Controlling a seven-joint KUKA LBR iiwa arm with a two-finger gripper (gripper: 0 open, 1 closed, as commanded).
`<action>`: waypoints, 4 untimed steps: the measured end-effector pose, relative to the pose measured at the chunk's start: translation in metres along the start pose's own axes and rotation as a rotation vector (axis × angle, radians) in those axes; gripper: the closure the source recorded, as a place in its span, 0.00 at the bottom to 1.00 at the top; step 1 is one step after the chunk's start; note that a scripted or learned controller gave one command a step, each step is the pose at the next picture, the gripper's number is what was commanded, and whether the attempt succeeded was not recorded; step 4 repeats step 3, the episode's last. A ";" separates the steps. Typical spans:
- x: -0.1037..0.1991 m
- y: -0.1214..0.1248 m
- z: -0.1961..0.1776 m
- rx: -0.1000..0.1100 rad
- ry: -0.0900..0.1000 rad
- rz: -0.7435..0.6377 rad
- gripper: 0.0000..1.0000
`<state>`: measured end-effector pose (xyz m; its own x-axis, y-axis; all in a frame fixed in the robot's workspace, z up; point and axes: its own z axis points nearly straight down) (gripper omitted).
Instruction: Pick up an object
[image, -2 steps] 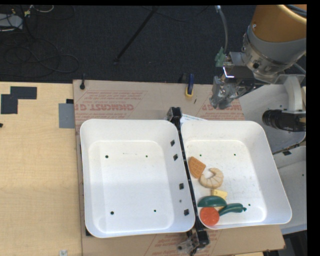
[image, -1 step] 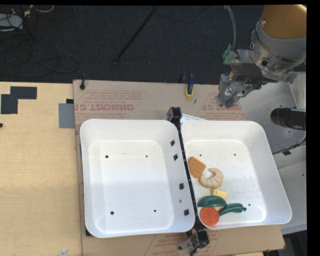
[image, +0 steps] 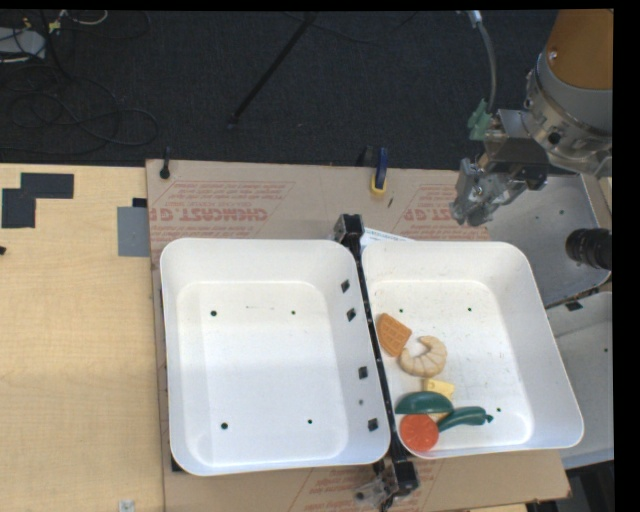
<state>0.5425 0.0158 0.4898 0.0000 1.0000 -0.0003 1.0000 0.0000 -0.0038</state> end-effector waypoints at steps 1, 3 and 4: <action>-0.009 -0.005 0.033 0.003 -0.001 0.000 1.00; -0.003 -0.014 0.016 -0.003 0.000 -0.001 1.00; -0.003 -0.014 0.016 -0.003 0.000 -0.001 1.00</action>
